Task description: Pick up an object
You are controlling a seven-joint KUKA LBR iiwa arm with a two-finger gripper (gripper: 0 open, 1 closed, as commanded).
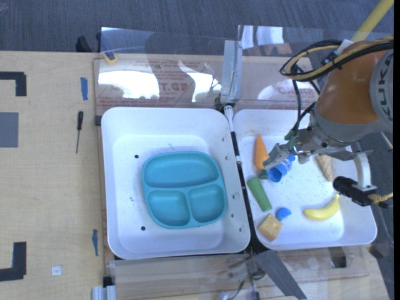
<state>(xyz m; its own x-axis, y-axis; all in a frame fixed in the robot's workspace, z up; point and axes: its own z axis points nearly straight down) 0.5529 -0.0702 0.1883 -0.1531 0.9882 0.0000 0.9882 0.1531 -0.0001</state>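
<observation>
A: Why is the pincer [277,163] so low in the right bin [359,233]?

B: I think it goes for the blue cup [280,168], which lies beside the orange carrot [260,152] and above the green piece [259,193]. The pincer touches the cup, but if it is open or closed on it, I cannot tell.

A: And around?

B: The left bin [119,136] has a teal divided plate [184,188]. Both bins stand on a pale wooden tabletop [44,167]; dark carpet [187,5] is behind.

Teal divided tray [183,189] in left bin [119,136]; screwdriver [79,130] on bench [44,167].
</observation>
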